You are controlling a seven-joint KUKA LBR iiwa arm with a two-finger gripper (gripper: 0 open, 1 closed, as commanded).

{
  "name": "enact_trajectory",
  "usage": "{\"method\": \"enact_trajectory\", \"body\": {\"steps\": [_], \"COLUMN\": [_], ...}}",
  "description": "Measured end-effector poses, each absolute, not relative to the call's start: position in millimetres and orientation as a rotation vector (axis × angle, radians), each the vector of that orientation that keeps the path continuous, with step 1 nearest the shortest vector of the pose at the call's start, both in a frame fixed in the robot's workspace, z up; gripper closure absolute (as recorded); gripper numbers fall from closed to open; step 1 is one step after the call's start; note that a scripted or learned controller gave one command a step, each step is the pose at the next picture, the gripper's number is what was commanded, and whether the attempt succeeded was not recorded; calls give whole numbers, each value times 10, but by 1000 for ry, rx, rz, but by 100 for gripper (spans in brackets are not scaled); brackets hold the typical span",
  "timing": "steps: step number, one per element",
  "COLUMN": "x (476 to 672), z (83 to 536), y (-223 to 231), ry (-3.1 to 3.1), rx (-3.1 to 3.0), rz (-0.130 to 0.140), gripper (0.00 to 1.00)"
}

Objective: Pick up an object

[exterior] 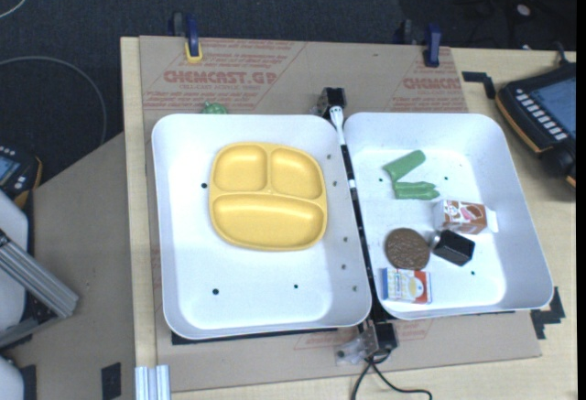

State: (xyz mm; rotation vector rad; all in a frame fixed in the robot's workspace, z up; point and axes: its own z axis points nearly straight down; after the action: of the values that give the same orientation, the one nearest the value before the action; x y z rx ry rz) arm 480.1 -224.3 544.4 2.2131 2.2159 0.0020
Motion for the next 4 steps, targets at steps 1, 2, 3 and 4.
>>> {"method": "enact_trajectory", "body": {"steps": [1,2,3,4], "x": [4808,4814,4820,4826], "z": [5551,5661,5769,5879], "y": [-2246,-2249,-2252,-2255], "ry": [2213,2210,2206,2202], "rx": [2208,2203,2198,2193], "rz": [3,4,4,6], "gripper": [100,100,100,100]}}
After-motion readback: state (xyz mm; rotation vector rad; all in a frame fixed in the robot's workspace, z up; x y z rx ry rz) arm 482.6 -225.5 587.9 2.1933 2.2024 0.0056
